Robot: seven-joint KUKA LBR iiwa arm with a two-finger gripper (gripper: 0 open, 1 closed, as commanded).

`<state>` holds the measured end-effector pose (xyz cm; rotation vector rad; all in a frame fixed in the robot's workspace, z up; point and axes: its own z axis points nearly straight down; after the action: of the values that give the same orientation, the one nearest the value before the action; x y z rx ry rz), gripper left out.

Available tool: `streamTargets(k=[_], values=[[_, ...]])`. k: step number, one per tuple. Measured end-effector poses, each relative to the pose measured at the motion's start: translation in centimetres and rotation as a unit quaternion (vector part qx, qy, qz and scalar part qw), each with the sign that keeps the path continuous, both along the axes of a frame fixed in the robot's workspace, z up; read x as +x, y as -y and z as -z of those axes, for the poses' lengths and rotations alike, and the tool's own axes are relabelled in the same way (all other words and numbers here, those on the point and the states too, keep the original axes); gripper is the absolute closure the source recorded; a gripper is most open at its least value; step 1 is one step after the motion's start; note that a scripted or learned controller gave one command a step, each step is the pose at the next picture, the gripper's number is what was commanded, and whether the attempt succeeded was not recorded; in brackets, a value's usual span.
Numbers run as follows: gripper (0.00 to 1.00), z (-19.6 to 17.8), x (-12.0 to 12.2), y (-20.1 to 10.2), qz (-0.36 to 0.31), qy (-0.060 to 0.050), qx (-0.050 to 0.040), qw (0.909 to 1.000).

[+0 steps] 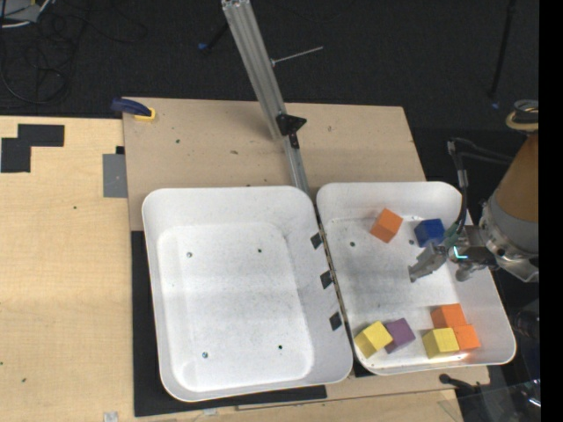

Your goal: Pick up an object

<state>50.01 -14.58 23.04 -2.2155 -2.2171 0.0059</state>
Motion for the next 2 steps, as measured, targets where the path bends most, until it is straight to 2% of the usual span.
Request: streamTargets(k=[1, 2], values=[[0.00, -0.2, 0.1, 0.1, 0.002, 0.002, -0.0006, 1.0000], [0.00, 4.2, 0.0, 0.2, 0.001, 0.000, -0.0001, 1.0000]])
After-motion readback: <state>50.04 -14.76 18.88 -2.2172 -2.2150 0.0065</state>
